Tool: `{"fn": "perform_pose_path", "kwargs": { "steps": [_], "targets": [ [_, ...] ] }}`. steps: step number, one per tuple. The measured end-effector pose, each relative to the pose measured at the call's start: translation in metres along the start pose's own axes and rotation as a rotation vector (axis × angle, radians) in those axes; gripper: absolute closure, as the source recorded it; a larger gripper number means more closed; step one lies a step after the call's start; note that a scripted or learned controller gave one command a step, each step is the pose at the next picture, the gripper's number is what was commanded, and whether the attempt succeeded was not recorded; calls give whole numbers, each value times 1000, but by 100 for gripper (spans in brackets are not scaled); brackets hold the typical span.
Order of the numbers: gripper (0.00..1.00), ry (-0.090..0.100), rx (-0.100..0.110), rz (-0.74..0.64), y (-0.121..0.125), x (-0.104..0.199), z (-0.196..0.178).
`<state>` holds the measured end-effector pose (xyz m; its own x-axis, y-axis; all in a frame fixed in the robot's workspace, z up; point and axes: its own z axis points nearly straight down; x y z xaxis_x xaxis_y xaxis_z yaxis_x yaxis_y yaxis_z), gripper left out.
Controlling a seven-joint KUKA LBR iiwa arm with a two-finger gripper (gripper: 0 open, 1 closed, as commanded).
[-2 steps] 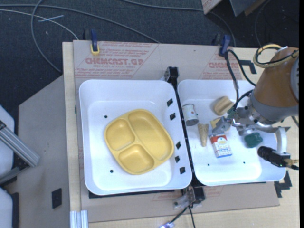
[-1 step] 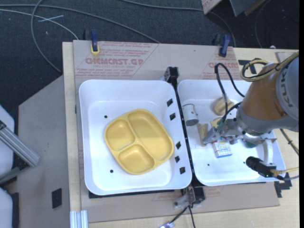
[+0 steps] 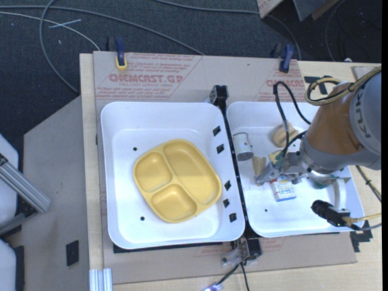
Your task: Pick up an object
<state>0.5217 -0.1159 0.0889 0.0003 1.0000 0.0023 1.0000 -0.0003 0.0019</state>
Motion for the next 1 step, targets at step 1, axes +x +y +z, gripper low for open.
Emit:
{"fn": "perform_pose_path", "kwargs": {
  "steps": [1],
  "targets": [
    [100, -2, -2, 0, 0, 0, -9]
  ]
}}
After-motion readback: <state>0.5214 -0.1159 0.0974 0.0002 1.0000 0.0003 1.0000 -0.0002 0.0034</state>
